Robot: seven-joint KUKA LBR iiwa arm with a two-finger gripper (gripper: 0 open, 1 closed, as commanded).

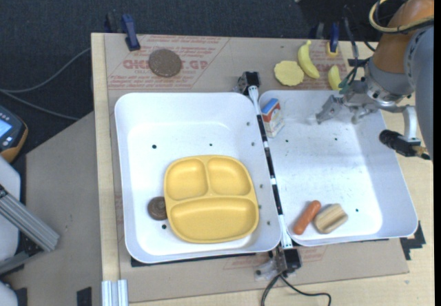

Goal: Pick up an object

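Note:
My gripper [342,113] hangs over the far right part of the right bin [386,180], its fingers spread open with nothing between them. A small white, blue and orange carton [271,114] stands at that bin's far left corner, well left of the gripper. Along the bin's near edge lie an orange sausage-shaped piece [306,217] and a tan bread roll [330,218], side by side. The left bin [138,132] holds a yellow divided plate [209,198] with a small brown disc [158,208] touching its left side.
Behind the bins on the cardboard lie a brown round disc [165,62], a yellow banana [308,60], a yellow round slice [289,72] and another yellow piece [334,77]. Blue clamps [129,31] grip the board's far edge. A black ridge [267,160] divides the bins.

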